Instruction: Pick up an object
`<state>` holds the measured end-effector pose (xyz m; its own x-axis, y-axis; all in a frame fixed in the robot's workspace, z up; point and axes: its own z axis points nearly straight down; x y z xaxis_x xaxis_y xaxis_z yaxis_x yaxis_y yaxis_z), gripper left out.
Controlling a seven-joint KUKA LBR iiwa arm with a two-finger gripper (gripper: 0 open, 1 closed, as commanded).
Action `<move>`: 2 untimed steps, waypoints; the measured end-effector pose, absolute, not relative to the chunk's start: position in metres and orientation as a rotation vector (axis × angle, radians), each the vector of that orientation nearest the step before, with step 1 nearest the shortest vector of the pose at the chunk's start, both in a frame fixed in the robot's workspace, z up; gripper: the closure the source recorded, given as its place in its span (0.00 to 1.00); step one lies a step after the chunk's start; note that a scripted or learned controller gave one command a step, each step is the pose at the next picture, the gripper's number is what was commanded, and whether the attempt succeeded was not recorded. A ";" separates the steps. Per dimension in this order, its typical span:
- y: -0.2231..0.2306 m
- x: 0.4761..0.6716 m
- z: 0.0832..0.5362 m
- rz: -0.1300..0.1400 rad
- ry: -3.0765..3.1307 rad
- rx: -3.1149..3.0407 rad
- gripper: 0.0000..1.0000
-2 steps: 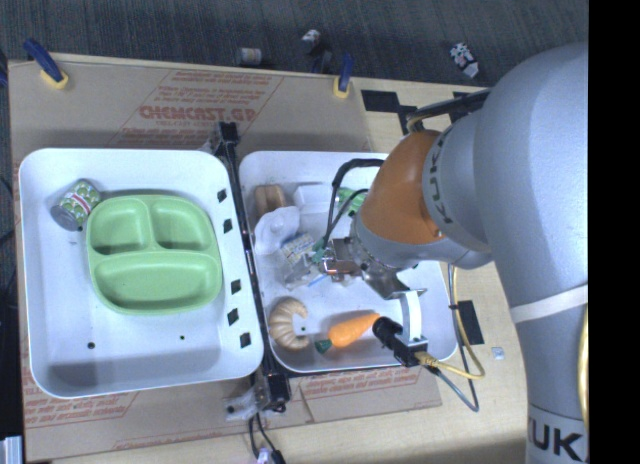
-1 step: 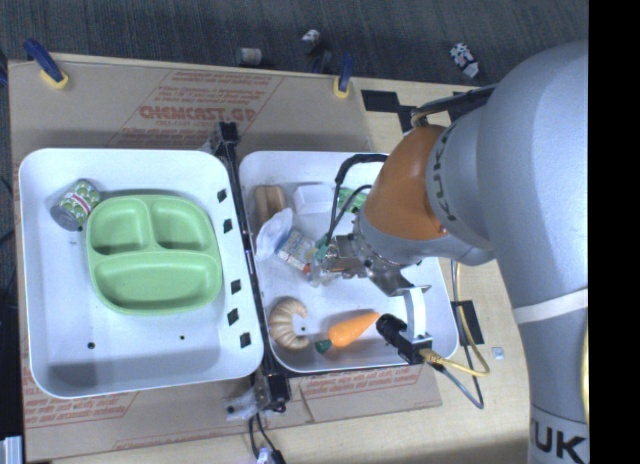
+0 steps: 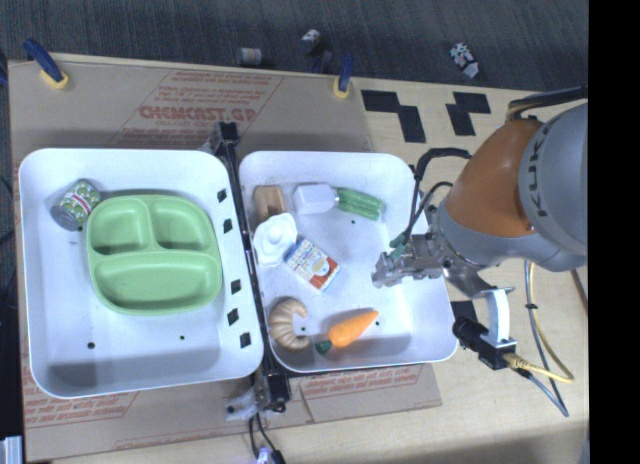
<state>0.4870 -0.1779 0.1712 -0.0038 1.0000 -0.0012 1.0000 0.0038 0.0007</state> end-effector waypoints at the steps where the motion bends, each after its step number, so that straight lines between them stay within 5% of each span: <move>1: -0.192 0.478 0.250 0.002 2.224 2.211 1.00; 2: -0.177 0.477 0.229 -0.001 2.229 2.213 1.00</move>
<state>0.4773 -0.1766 0.2295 -0.0074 1.0000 -0.0005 1.0000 0.0074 -0.0001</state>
